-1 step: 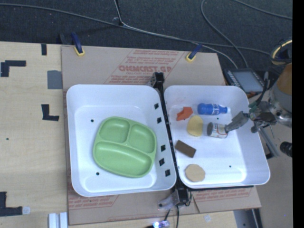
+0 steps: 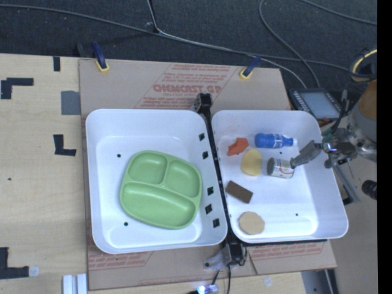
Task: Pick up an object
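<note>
Objects for picking sit in the right bin [image 2: 331, 219]: blue bottle [image 2: 273, 141], orange piece [image 2: 237, 146], yellow lump [image 2: 251, 162], small labelled can [image 2: 281, 168], brown block [image 2: 239, 192], tan disc [image 2: 251, 223]. Gripper [image 2: 306, 154] is over the bin's right side, one finger tip just beside the can; can't tell how far the fingers are spread or whether they touch it. Left bin [image 2: 101, 164] has a green divided plate [image 2: 161, 188]. Board [image 2: 184, 87] print reads roughly "CHEMCAST GP"; can label unreadable.

Robotics lab: clamped cardboard bench [image 2: 184, 84], taped markers, trailing cables [image 2: 202, 41].
</note>
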`<state>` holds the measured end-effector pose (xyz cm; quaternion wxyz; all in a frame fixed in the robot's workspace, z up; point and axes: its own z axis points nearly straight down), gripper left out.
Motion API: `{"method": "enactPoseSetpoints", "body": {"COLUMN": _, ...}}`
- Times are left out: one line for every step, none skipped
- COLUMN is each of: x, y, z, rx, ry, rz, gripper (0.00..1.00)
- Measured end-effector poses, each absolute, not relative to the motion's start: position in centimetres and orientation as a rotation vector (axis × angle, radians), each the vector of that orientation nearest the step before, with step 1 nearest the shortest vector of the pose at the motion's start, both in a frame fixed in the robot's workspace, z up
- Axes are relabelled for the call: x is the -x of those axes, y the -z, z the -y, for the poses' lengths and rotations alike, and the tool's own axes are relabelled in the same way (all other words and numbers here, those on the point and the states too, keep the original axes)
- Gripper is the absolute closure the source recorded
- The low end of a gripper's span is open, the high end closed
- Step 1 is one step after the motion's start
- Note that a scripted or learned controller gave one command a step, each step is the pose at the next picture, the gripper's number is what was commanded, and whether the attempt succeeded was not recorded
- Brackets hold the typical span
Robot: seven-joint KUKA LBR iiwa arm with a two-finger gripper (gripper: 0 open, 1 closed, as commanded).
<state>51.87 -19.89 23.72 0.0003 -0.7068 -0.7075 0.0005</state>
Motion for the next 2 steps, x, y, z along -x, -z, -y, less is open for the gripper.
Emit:
{"method": "enactPoseSetpoints", "body": {"x": -52.7, "y": -18.7, "z": 20.3, "rx": 2.218, "ry": -0.006, "rz": 2.22, "gripper": 0.0}}
{"method": "enactPoseSetpoints", "body": {"x": -52.1, "y": -12.3, "z": 20.0, "rx": 2.216, "ry": -0.006, "rz": 2.218, "gripper": 0.0}}
